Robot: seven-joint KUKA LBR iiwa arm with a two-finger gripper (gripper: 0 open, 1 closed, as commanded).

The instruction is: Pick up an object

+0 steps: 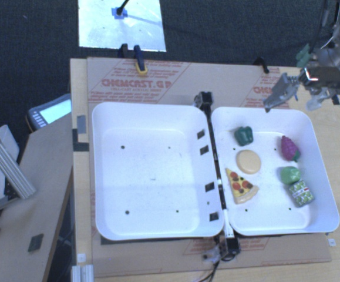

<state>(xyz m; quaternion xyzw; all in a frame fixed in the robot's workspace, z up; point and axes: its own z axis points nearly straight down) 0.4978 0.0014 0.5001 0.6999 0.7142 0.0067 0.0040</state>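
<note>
The right bin holds several toy foods: a dark green pepper, a round tan biscuit, a pizza slice, purple grapes, a light green lump and a green patterned can. My gripper hangs above the far edge of that bin, up and right of the pepper. It is open, its two fingers spread wide with nothing between them. The grey left finger points down towards the bin's back rim.
The left bin sits beside the right one, joined by a black-clipped divider. Clamps stand at the bench's far edge. A shiny metal sheet lies beyond, and a tablet and an aluminium rail are at left.
</note>
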